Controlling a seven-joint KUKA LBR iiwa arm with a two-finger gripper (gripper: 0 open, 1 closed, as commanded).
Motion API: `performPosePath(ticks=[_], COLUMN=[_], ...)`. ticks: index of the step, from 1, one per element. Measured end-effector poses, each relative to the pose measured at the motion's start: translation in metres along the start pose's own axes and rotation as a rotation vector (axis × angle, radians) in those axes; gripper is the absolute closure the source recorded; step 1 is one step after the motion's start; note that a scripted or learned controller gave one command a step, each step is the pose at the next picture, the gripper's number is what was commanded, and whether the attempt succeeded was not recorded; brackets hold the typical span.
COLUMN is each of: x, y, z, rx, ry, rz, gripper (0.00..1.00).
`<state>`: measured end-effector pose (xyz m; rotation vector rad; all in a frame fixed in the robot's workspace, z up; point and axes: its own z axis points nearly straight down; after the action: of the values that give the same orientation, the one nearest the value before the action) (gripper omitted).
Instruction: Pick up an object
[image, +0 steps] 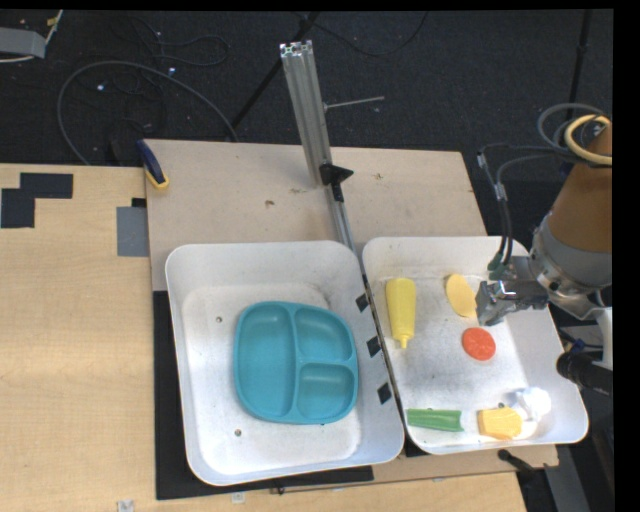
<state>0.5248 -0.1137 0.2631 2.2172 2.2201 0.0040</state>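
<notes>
Gripper (490, 310): hovering over right bin (560, 425), finger state impossible to tell.
Nearest: yellow piece (460, 295), red disc (479, 344).
Open floor: lying between bottle (401, 308) and disc.

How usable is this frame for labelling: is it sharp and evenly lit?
Camera view: the bins are evenly lit and fairly sharp; the teal tray shows soft glare; the gripper is dim and blurry beside the red piece; the background above the bench is dark.
</notes>
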Motion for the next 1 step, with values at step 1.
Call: performPosePath(ticks=[1], x=[-0.0011], y=[0.0004], z=[-0.0279], rx=[0.005], ry=[0.001], rz=[0.000], gripper=[1.00])
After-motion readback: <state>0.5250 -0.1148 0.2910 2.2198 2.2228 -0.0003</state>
